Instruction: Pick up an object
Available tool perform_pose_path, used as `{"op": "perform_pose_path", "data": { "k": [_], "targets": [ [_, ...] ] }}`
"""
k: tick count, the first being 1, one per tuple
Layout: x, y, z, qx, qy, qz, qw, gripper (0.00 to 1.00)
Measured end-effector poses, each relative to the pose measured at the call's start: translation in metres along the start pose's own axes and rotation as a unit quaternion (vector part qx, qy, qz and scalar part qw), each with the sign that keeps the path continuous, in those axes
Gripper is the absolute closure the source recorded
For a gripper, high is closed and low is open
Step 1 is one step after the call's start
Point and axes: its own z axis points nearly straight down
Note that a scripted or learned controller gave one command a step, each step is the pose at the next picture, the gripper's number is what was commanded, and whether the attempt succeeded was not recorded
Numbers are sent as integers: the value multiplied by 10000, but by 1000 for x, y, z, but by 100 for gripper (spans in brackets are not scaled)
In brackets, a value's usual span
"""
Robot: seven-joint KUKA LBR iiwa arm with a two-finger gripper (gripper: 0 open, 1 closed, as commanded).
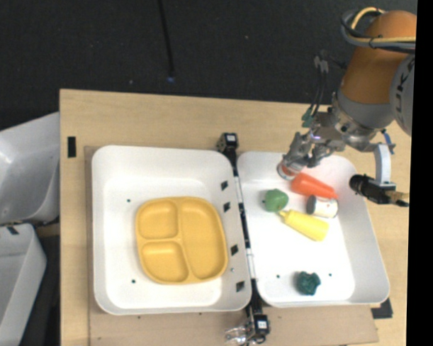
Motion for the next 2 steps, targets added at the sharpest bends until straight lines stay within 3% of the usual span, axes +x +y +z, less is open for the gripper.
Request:
{"op": "perform_pose_path", "data": {
  "k": [2],
  "targets": [
    [94, -51, 21, 5, 2, 2, 10000, 100]
  ]
}}
